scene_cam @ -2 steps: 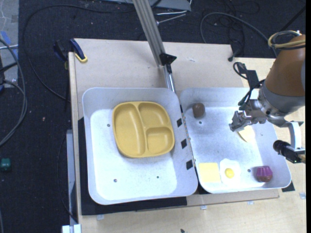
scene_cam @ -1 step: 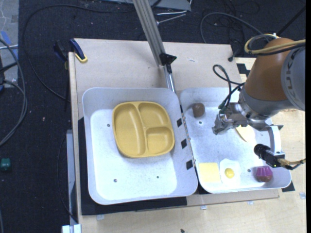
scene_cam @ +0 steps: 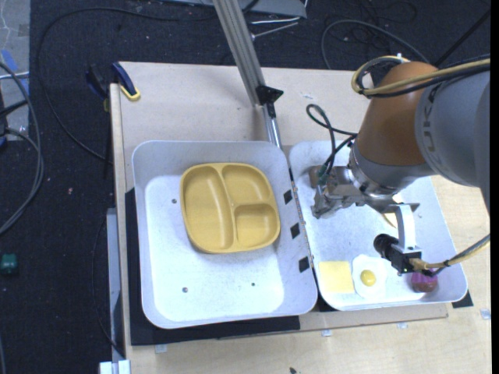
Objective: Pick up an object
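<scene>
My gripper (scene_cam: pixel 322 202) hangs over the left part of the right bin (scene_cam: pixel 344 240), near the wall between the two bins. In the same bin, along its front edge, lie a pale yellow square slice (scene_cam: pixel 336 276), a toy fried egg (scene_cam: pixel 369 277) and a small purple-pink object (scene_cam: pixel 425 281). All three lie apart from the gripper, below and to its right in the view. Nothing shows between the gripper's tips. The arm's grey and orange wrist hides the back of the right bin.
A yellow divided plate (scene_cam: pixel 230 207) lies in the left bin (scene_cam: pixel 160 291), toward its back. A metal pole (scene_cam: pixel 243 45) slants in from the top and ends at the bins' shared back corner. Cables lie on the dark floor around the bench.
</scene>
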